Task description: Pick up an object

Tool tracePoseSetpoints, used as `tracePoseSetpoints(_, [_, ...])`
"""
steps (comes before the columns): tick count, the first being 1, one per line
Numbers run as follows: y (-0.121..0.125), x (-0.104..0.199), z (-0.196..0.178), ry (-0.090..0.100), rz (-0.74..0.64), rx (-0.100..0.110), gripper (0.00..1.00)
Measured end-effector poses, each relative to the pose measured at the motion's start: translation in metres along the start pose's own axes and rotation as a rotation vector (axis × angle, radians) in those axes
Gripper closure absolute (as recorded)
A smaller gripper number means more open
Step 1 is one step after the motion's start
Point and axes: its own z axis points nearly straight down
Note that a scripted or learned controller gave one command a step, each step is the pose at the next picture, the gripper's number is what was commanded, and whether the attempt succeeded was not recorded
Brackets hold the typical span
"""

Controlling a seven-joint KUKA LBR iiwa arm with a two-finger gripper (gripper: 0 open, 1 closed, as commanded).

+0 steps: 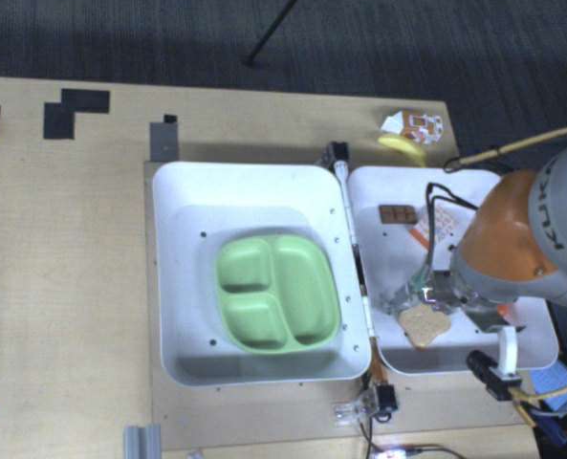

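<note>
Right bin (388, 256) crowded: arm (512, 237) over tan object (425, 327).

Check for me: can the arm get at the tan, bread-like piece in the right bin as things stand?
Probably yes. The gripper hangs right at the tan piece's upper edge in the right bin, and nothing lies on top of it.

Single fixed overhead camera, angled down at a slant, both white bins (168, 256) framed mid-distance, bench seen around them, floor beyond, arm (512, 237) entering from right
</note>
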Motion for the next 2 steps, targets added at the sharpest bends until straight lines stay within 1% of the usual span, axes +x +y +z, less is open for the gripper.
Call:
tracePoseSetpoints(1, [0.0023, 0.0002, -0.0113, 0.000, -0.002, -0.005, 1.00])
tracePoseSetpoints(2, [0.0022, 0.0003, -0.0112, 0.000, -0.002, -0.005, 0.00])
